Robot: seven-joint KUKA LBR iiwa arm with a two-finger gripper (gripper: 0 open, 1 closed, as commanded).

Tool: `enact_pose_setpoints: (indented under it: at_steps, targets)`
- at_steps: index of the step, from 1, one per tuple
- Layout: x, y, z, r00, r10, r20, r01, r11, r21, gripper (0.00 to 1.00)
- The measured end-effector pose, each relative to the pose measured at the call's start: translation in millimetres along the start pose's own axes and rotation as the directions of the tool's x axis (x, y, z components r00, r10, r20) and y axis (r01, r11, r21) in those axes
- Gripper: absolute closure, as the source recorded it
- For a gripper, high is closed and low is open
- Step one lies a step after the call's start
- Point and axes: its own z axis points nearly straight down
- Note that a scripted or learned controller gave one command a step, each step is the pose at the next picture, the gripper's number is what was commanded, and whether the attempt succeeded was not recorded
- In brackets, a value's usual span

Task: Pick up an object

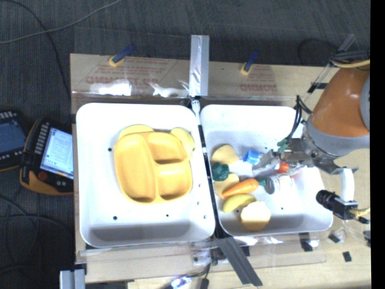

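The two-finger gripper (269, 172) is being held low inside the right-hand shallow white bin (283, 118), just beside an orange carrot-shaped toy (239, 187). Whether anything is being gripped cannot be told. Judging by this, nothing is being lifted yet. The right bin is being occupied by pale yellow rounded toys (225, 154), a dark green piece (220, 172) and a small blue item (252, 156). A yellow compartment tray (153, 164) is being held by the left white bin (96, 179).

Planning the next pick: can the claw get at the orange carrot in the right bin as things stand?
Probably yes. The claw hangs low in the right bin, just beside the carrot, whose top lies uncovered, though yellow pieces crowd its near side.
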Motion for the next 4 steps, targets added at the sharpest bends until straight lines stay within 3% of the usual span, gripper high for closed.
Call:
enact_pose_setpoints:
  at_steps: [1, 2, 3, 4]
  targets:
    - [-34.6, 9.2, 76.7, 0.98, -0.199, 0.008, 0.2, 0.98, -0.017, 0.0]
    - [-27.5, 11.6, 18.4, 0.915, -0.403, 0.003, 0.403, 0.915, -0.003, 0.0]
    - [-0.2, 97.0, 114.5, 0.746, -0.666, 0.011, 0.666, 0.746, -0.006, 0.0]
    - [-9.6, 80.1, 115.1, 0.924, -0.382, 0.006, 0.382, 0.924, -0.014, 0.0]
